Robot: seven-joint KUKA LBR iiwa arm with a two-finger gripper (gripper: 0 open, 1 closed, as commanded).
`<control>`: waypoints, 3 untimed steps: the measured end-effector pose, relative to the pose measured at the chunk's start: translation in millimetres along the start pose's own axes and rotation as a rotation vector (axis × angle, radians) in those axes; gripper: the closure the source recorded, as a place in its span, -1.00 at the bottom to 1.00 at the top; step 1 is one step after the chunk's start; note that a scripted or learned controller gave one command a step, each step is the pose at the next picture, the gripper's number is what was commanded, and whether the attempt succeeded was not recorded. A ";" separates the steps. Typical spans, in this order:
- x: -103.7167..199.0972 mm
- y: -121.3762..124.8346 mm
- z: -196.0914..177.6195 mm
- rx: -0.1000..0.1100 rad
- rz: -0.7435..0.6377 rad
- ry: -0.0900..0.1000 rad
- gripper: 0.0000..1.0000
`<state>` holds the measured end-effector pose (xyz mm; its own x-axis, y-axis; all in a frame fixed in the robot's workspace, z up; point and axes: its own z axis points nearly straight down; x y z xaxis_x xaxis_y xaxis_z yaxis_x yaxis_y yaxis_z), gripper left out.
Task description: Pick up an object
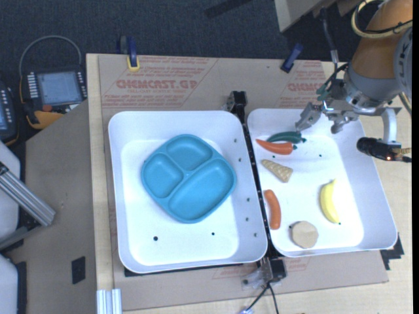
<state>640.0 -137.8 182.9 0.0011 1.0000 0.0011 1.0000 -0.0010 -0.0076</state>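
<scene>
Fingers [306, 118] spread wide, nothing between them, gripper [321, 118] poised above the far end of the right bin [376, 175]. Just below the left fingertip, near the bin's far-left corner: a toy chilli pepper [277, 146], red-orange body, dark green stem, lying flat. Probably light, stiff, smooth plastic, so likely slippery; best pinched across the narrow middle. Nearby, a cone-shaped piece [277, 170], sausage [273, 209], banana [329, 202].

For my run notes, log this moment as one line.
hand open, above right bin far end | holds nothing | chili pepper nearest | blue plate in left bin
</scene>
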 end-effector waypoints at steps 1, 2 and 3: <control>0.1 1.8 -3.4 -0.007 -0.001 -0.001 -1.00; 0.7 -6.3 41.4 -0.005 -0.001 -0.001 -1.00; 2.3 -3.3 87.9 -0.010 -0.001 0.004 -1.00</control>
<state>636.0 -135.5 95.0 -0.0003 1.0000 0.0048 1.0000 0.0003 0.0023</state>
